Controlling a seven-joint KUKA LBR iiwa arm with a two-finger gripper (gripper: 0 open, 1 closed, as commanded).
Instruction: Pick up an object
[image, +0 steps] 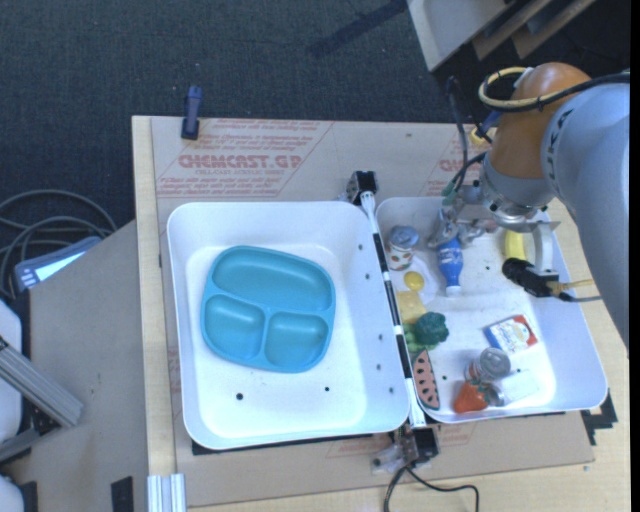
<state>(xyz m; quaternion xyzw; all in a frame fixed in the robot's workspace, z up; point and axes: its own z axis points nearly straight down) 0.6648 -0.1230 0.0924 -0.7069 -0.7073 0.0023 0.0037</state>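
My gripper (456, 226) hangs low over the back of the right bin (580, 345). Just below it, a blue and white bottle (450, 268) lies on the bin floor, its top end close under the gripper. To the left of the gripper stands a small jar with a blue lid (403, 241). A yellow item (515, 245) lies to its right, partly hidden by the wrist.
The right bin also holds yellow pieces (411, 294), a green toy (430, 328), a watermelon slice (425, 378), a red fruit (470, 398), a small can (492, 362) and a white packet (510, 333). A blue divided plate (268, 307) lies in the left bin (190, 230).
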